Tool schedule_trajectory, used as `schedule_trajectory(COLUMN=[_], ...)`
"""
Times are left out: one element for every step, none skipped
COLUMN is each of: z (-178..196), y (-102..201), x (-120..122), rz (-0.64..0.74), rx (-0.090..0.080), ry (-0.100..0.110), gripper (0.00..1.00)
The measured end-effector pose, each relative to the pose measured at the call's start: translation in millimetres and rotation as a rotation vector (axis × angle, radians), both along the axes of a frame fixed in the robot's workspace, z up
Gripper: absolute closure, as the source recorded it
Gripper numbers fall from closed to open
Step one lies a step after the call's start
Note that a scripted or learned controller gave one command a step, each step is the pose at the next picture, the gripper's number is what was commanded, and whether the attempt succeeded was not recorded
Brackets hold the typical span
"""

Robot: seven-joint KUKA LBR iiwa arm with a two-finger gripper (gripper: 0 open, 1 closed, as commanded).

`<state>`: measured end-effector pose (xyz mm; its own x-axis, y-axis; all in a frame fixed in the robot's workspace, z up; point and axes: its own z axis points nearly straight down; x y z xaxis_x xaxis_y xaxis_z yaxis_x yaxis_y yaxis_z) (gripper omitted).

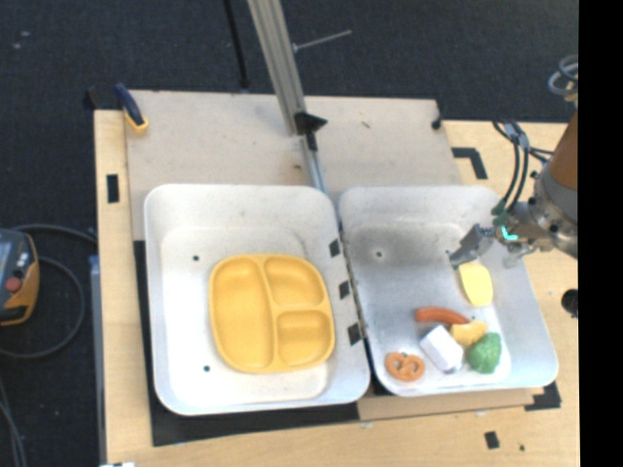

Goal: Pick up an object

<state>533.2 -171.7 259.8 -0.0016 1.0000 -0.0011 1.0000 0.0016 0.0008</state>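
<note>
Over right bin (409, 212), far from toys: hovering above yellow piece (476, 284); gripper (474, 244) opening indiscernible, hold unconfirmed.

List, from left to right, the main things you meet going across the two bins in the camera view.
Yellow divided tray → pretzel → white block → green broccoli piece. The red sausage, the yellow pieces and the gripper overlap these in left-right position, so they are left out.

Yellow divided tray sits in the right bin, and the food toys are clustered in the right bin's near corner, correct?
Not quite. The camera view shows the yellow divided tray in the left bin, not the right. The food toys are indeed clustered in the right bin's near corner.
</note>
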Motion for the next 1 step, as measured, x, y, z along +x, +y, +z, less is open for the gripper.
schedule_trajectory(z=[0.1], y=[0.0], x=[0.1], rz=[0.000], rx=[0.000], ry=[0.000], gripper=[0.00])
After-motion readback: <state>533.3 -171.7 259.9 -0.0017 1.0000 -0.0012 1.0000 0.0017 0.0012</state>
